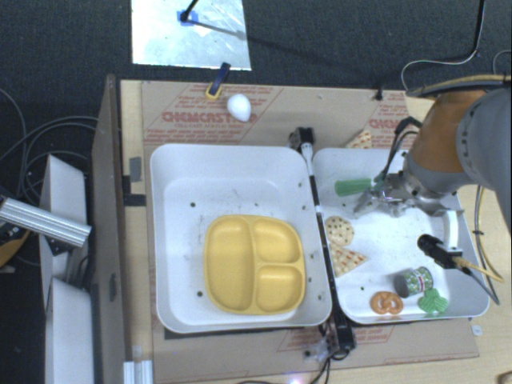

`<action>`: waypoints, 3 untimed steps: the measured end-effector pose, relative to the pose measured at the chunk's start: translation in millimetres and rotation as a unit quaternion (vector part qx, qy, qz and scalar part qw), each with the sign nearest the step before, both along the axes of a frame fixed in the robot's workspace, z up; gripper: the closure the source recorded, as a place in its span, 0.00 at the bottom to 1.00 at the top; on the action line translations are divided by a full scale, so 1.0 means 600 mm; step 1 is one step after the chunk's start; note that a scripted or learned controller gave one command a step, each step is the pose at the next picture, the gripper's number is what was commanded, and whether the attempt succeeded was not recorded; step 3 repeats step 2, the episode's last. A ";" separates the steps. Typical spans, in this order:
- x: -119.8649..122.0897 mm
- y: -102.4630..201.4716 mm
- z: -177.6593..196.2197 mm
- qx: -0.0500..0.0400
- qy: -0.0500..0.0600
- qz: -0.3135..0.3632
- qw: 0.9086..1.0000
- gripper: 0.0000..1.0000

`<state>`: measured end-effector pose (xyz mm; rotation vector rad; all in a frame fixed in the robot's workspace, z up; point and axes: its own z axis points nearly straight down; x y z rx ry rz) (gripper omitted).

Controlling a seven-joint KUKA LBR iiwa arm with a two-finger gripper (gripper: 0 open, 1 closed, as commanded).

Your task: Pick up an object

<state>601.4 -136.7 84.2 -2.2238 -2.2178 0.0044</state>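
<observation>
My gripper (386, 196) hangs over the upper middle of the right bin (472, 294), reaching in from the right. A green cylinder (350, 186) lies just left of it, its right end at the gripper's edge; I cannot tell whether they touch. In the same bin lie a round speckled cracker (339, 230), a triangular cracker (349, 260), a pretzel (386, 302), a small can (414, 281) and a green leafy piece (433, 302). The left bin (180, 190) holds a yellow divided plate (254, 262).
Behind the bins, on the cardboard, sit a white egg-shaped ball (238, 106), a small yellow-and-blue item (217, 82) and a cracker (362, 140). A black divider (314, 198) runs between the bins. Cables lie off the bench at left.
</observation>
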 end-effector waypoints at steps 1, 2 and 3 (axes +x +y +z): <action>0.111 0.093 -0.002 0.001 0.005 0.004 1.000 0.00; 0.107 0.090 0.015 0.003 0.007 0.002 1.000 1.00; 0.107 0.090 0.015 0.003 0.007 0.002 1.000 1.00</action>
